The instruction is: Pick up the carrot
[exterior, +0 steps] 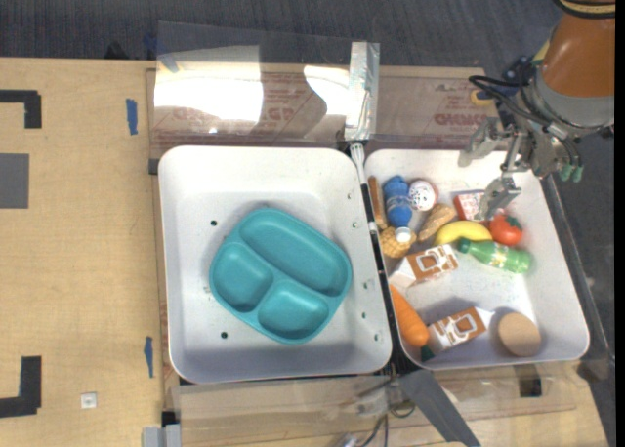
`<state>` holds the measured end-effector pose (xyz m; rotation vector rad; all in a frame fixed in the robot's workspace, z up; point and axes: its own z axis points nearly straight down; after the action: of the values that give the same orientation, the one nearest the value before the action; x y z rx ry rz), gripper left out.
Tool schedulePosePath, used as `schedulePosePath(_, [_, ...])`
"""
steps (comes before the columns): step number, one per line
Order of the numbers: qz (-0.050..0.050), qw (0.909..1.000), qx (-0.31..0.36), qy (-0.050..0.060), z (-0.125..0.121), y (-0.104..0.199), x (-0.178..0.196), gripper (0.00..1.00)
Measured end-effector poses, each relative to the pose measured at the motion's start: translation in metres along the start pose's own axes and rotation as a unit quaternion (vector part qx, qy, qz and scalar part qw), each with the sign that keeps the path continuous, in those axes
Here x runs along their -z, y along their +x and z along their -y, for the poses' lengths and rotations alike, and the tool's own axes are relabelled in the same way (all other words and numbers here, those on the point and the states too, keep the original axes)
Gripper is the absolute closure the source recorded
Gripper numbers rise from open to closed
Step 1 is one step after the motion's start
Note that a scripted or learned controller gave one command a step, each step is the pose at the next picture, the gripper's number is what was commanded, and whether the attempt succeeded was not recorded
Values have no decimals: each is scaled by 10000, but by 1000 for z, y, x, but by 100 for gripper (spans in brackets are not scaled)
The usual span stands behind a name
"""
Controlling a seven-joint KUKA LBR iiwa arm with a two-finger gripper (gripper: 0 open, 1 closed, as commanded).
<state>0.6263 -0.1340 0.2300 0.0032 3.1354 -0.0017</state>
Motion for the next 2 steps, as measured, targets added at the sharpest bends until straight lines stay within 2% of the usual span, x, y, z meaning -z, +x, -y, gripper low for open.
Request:
schedulePosePath(1, [16, 9992, 397, 0, -24, 90, -132, 0])
schedulePosePath(2, [19, 9995, -320, 0, -8, 17, -140, 0])
